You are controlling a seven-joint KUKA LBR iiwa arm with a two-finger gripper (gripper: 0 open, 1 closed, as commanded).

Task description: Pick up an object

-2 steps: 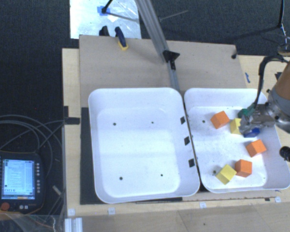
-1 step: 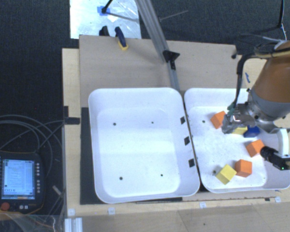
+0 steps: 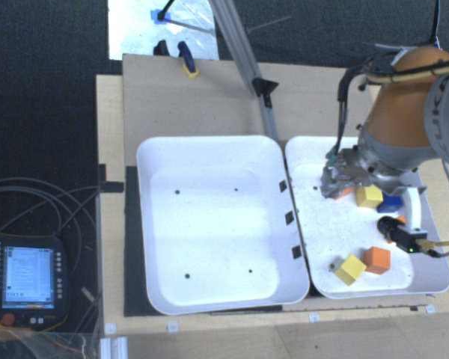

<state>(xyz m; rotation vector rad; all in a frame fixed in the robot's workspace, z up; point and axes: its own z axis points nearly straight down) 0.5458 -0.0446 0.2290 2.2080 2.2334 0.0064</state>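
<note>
Over the right bin [image 3: 426, 279], near its upper left part, the gripper [image 3: 334, 186] hangs low above the white floor; cannot tell how its fingers stand. Just beside it: a yellow block [image 3: 369, 196], with a blue block [image 3: 390, 203] touching that. Toward the bin's near edge, another yellow cube [image 3: 350, 269] and an orange cube [image 3: 376, 259] sit side by side. Left bin [image 3: 209, 223] adjoins.

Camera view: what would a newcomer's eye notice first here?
First comes the grey arm with the orange band, reaching from the right over the right white bin. Its gripper hangs low among small coloured blocks: a yellow cube beside it, another yellow cube and an orange cube nearer the front. The left white bin lies alongside.
</note>
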